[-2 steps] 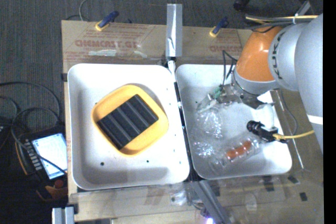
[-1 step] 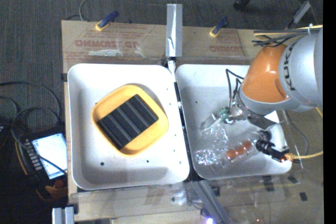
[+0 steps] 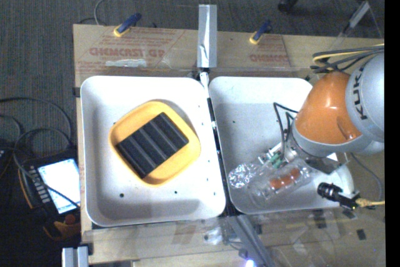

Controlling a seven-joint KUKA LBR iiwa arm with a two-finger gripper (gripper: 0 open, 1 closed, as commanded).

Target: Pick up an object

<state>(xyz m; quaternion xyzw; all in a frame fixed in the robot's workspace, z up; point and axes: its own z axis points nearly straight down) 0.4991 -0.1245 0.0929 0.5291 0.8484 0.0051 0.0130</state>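
A yellow tray-like object with a black ribbed top (image 3: 155, 142) lies tilted in the middle of the left bin (image 3: 100, 197). Near the front of the right bin (image 3: 250, 103) lies a clear plastic bottle (image 3: 284, 181) with something reddish inside, and a crinkled clear piece (image 3: 240, 176) lies at its left end. My arm, with its orange band (image 3: 328, 112), hangs over the right side of this bin. The gripper (image 3: 279, 158) sits low just above the bottle, mostly hidden under the wrist. Whether it touches the bottle I cannot tell.
The two bins meet at a raised middle rim (image 3: 212, 128). A metal post (image 3: 207, 34) and two blue-and-yellow clamps (image 3: 127, 24) stand on the brown board behind the bins. A tablet (image 3: 53, 184) lies left of the bench.
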